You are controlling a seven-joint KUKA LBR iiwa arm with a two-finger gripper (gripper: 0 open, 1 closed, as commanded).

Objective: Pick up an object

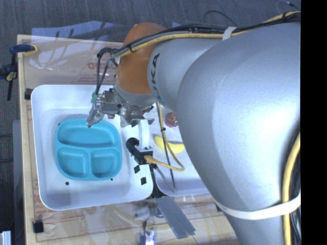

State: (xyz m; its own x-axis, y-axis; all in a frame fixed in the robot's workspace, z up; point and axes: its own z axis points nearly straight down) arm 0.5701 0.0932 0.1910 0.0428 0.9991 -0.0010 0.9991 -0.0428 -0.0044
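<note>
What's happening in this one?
The arm reaches in from the right over the two white bins. Its gripper is down at the upper right rim of a blue divided tray lying in the left bin. Nothing shows the tray lifted; it looks flat on the bin floor. A yellow object and a small reddish one lie in the right bin, mostly hidden by the arm.

Smooth, matt blue plastic tray (89,149) (three compartments) in a glossy white plastic bin (43,137); arm (240,116) satin grey.
</note>
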